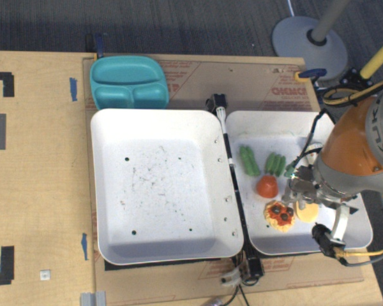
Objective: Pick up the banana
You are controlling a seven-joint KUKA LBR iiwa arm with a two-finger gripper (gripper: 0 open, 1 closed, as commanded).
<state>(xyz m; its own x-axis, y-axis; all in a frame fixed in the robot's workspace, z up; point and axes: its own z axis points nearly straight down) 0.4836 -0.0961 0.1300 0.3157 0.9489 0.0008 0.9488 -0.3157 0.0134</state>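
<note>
Here the arm (354,152) bends low over the right bin (364,234), hand (303,199) above a yellow item (308,211); grip unclear.

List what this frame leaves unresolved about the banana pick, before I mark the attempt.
- Banana: a pale yellow patch in the right bin shows below the arm's wrist; the wrist covers the rest, so its full shape and lie are unclear.
- Claw: hidden under the wrist, so contact with the banana cannot be judged.
- Arm: cut off by the right edge.
- Pizza-like toy: too small to identify surely.
</note>
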